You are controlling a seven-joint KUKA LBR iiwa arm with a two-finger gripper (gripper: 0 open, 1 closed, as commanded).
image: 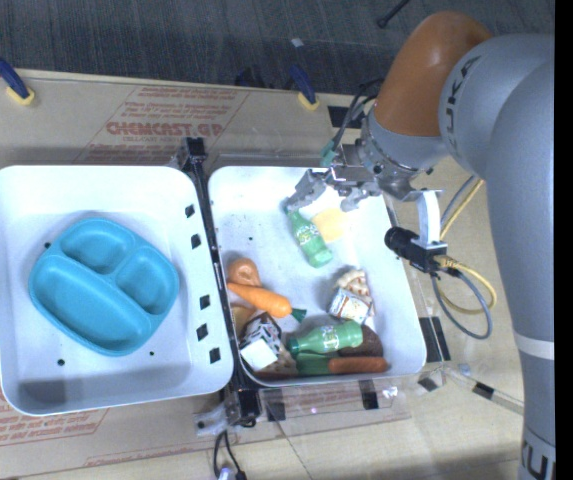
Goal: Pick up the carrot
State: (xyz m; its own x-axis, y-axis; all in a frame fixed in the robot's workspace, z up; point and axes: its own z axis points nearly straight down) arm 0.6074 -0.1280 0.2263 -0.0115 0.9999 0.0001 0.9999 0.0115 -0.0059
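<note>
Orange carrot (260, 298) flat on the floor of the right bin (261, 208), toward its left wall, green end pointing to the bin's middle. Touching or nearly touching a brown lump (243, 268) just behind it; close ahead, a small black-and-white box (259, 353) and a green bottle (324, 340) lying on its side. Crowded there, probably because loose things gather against the near wall.

Well apart from all that: gripper (332, 190), low over the bin's far right part, right above a second green bottle (312, 240) and a yellow piece (332, 224). Open or closed, cannot tell; wrist and cabling hide that. No carrot in it, at any rate. Arm (486, 78) bent in steeply from the right, likely to keep clear of the bin rim.

Judged from this: pick not yet begun, and aimed at the wrong neighbour. Needs a shift toward the left wall, then a descent across the carrot's width, clear of lump and box.

Left bin (26, 198) holding a blue tray (106, 283), no part of this job.
</note>
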